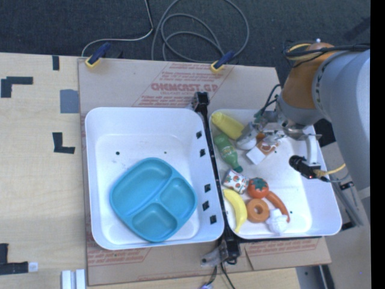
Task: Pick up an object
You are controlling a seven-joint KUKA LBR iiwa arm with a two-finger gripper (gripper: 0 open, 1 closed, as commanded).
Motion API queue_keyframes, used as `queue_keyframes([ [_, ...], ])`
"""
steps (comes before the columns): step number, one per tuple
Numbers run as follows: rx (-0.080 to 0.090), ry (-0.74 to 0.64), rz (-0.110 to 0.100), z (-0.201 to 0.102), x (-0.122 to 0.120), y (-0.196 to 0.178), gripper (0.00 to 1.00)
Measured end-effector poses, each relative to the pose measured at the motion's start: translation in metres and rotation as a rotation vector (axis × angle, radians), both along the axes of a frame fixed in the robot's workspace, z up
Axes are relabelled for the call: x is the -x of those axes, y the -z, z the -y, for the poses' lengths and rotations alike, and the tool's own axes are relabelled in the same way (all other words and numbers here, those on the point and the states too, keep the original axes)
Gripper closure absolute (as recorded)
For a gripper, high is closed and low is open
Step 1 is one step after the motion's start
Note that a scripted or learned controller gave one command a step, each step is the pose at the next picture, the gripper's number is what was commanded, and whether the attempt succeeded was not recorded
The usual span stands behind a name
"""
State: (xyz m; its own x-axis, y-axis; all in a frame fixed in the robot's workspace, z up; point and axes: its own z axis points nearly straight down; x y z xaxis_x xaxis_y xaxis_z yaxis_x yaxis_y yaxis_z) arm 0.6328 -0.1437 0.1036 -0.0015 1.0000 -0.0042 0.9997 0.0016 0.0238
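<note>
Bins (96, 125): 2 | plate (153, 198): 1 | banana (234, 207): 1 | hand (264, 138): grip state unclear

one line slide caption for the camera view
KUKA arm's end effector low in the right bin of toy food; blue divided plate in the left bin.

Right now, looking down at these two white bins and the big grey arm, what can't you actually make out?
- Gripper: whether it grips anything; too small and cluttered in the camera view.
- Small white object below it: too small to identify.
- Right bin: its far right corner is covered by the arm.
- Patterned cube beside the banana: its print is blurred.
</note>
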Motion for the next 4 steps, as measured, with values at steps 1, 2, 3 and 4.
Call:
queue_keyframes([
  [1,-0.001,-0.001,-0.006,-0.0008,0.001,0.0004,0.0],
  [2,0.001,-0.002,-0.006,-0.0003,0.001,0.0005,0.0],
  [3,0.0,-0.001,-0.005,-0.0009,0.0012,0.0006,0.0],
  [4,0.005,-0.001,-0.002,0.0013,0.0057,0.0007,0.0],
])
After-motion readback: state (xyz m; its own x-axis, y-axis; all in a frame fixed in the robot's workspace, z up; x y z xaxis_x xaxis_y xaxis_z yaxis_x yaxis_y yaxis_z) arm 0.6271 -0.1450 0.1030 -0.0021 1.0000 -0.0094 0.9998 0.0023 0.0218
